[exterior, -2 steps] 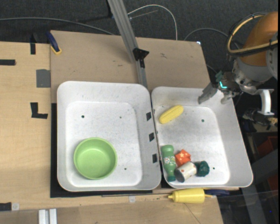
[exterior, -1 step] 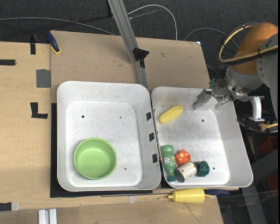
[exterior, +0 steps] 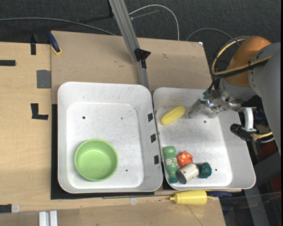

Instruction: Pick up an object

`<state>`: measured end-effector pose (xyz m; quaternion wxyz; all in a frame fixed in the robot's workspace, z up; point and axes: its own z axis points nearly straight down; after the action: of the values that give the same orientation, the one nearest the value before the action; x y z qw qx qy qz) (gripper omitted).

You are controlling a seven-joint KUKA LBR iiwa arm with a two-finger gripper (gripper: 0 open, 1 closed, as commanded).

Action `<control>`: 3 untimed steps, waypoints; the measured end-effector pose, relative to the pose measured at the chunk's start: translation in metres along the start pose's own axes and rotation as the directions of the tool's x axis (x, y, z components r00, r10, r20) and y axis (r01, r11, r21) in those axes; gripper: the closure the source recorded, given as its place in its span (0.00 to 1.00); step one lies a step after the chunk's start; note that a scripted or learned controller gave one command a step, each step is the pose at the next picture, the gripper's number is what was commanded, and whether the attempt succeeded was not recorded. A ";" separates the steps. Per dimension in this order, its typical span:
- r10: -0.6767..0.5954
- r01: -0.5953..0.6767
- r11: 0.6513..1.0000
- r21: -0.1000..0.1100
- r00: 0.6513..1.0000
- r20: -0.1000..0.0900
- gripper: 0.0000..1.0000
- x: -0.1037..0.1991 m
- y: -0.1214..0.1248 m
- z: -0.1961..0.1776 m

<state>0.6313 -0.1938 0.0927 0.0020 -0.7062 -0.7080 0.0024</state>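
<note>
The grey arm reaches in from the right, its pincer [exterior: 196, 110] lowered, fingers spread slightly

The right bin [exterior: 236, 166] has open floor through its middle. A yellow corn cob [exterior: 172, 115] lies near its upper left, and a green bottle [exterior: 170, 163], orange block [exterior: 184, 158] and small can [exterior: 187, 173] crowd its lower left corner. In the left bin [exterior: 104, 91], a green bowl [exterior: 96, 159] fills the lower left.

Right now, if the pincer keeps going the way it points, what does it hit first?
Most likely the yellow corn-shaped toy. The pincer points toward the view's left, low over the right bin, and the toy lies just beyond its tips. Depth is unclear from above, so it might pass over the toy.
</note>
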 end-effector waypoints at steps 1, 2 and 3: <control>-0.002 0.002 1.000 -0.004 1.000 0.002 1.00 0.000 0.001 -0.014; 0.000 0.000 1.000 -0.010 1.000 0.000 1.00 0.009 -0.003 -0.065; 0.001 -0.001 1.000 -0.012 1.000 0.001 1.00 0.011 -0.004 -0.129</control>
<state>0.6282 -0.1831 0.2218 -0.0028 -0.7065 -0.7078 -0.0014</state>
